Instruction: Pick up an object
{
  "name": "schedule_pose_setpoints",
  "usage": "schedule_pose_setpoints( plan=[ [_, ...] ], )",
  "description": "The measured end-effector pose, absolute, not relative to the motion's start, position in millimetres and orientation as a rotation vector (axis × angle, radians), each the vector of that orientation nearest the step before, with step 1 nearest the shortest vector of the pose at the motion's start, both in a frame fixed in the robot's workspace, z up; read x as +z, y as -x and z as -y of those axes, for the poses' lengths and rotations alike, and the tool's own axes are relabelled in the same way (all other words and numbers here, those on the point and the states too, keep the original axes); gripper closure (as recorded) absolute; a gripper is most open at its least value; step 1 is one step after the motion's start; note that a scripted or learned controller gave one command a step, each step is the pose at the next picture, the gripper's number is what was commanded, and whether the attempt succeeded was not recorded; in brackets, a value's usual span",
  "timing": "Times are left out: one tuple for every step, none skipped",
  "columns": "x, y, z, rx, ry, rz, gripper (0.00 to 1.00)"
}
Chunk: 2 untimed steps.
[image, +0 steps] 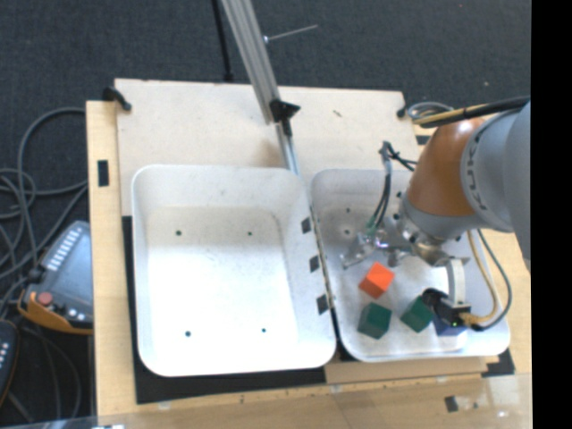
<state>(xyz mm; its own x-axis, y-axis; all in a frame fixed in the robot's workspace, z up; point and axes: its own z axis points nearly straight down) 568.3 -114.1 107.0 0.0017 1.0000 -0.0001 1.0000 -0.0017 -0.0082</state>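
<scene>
Two shallow white bins sit side by side on a pale wooden bench (206,119). Left bin (152,204): bare floor with a few dark specks. Right bin (335,195): holds the loose objects and the working end of the arm.

Arm (465,172) comes in from 3 o'clock, grey casing with the orange band bulging above the wrist, cables trailing down its side. Gripper (380,244) hangs low over the middle of the right bin, metal parts splayed toward 9 o'clock. Whether it is clenched or released cannot be told; its tips are too small and cluttered to read.

Orange cube (377,281) lies on the bin floor just at 6 o'clock of the gripper, close beneath it, tilted on a corner; contact with the gripper cannot be judged. Dark green cube (374,321) sits at 6 o'clock of the orange one, near the bin's front wall. Second green block (417,315) lies at 3 o'clock of the first, just beside a blue piece (445,325) partly covered by black cable.

A slanted aluminium rail (253,47) runs from 12 o'clock down to the gap between the bins. Handheld pendant (63,275) rests on the floor at 9 o'clock.
</scene>
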Motion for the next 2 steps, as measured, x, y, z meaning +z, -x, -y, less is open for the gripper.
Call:
schedule_pose_setpoints(
  plan=[
    [202, -598.3, 70, -0.011, 2.219, 2.234, 0.00],
    [95, -572.7, 105, 0.000, 2.227, 2.219, 0.00]
  ],
)
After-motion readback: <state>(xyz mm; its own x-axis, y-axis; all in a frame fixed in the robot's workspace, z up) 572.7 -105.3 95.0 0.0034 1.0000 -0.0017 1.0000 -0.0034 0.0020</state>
